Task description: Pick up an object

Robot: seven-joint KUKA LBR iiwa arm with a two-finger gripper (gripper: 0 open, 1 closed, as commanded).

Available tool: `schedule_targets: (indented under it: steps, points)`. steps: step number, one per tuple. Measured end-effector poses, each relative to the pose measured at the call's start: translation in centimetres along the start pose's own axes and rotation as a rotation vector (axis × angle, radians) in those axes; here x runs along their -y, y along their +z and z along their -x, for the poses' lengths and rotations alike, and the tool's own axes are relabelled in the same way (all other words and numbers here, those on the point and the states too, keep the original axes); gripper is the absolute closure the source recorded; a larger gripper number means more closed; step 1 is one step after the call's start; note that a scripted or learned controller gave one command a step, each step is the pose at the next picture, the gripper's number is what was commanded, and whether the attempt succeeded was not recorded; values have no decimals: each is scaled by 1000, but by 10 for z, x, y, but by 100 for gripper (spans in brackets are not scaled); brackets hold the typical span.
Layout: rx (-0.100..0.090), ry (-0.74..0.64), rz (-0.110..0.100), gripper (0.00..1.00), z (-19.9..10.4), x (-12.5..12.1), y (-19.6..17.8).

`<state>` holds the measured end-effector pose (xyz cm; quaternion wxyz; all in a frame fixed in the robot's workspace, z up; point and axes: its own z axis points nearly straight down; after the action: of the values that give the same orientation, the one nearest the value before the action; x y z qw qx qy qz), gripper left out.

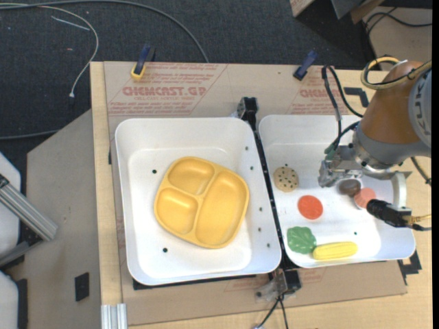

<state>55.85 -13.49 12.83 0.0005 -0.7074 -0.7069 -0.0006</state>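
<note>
In the right bin (302, 132) lie a tan round cookie (285, 177), a red-orange disc (310, 207), a green leafy piece (300, 239), a yellow corn cob (335, 250) and a pinkish piece (363, 198) at the right. My gripper (336, 172) hangs over the right bin's middle right, just left of the pinkish piece and up and right of the red disc. The wrist hides its fingertips, and nothing is visibly held.
The left bin (130, 149) holds a yellow three-compartment plate (201, 201). The arm's orange band (387, 112) and grey body cover the right bin's far right corner. Cables run along the bin's right side. Blue clamps (142, 62) sit at the board's far edge.
</note>
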Motion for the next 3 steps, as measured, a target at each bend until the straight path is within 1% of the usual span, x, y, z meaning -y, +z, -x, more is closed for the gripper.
schedule_targets:
  steps: [1,2,3]
  points:
    - [3,-3,7,100,-7,-6,-62]
    - [3,-2,5,100,-7,-7,-93]
    - [-1,-8,3,100,-63,-15,-104]
